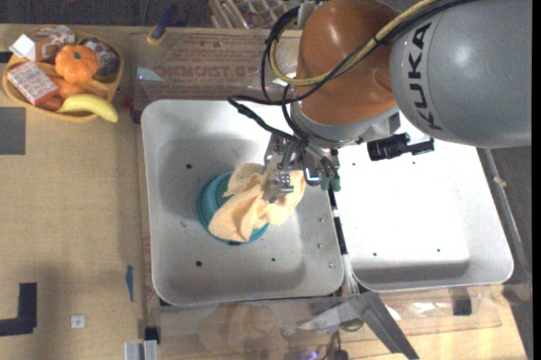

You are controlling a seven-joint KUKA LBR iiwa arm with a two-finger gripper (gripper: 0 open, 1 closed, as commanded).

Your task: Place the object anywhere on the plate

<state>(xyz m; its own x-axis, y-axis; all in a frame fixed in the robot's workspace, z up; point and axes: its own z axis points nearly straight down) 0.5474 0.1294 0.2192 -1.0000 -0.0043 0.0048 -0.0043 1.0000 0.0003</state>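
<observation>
fingers (283, 181) clenched on yellow cloth (254, 202) | cloth draped over teal plate (211, 202) | left bin (169, 248)

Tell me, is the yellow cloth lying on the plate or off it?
On it, mostly. The crumpled yellow cloth covers much of the teal plate in the left bin; its right part spreads past the rim.

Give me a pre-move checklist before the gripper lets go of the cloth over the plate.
1. Cloth over plate: ok, it drapes across most of it.
2. Cloth fully inside plate rim: not ok, its right part hangs past the edge.
3. Gripper above the cloth: ok, at its upper right part.
4. Grip on cloth: cannot tell, fingertips are hidden.
5. Plate inside left bin: ok, away from the walls.
</observation>
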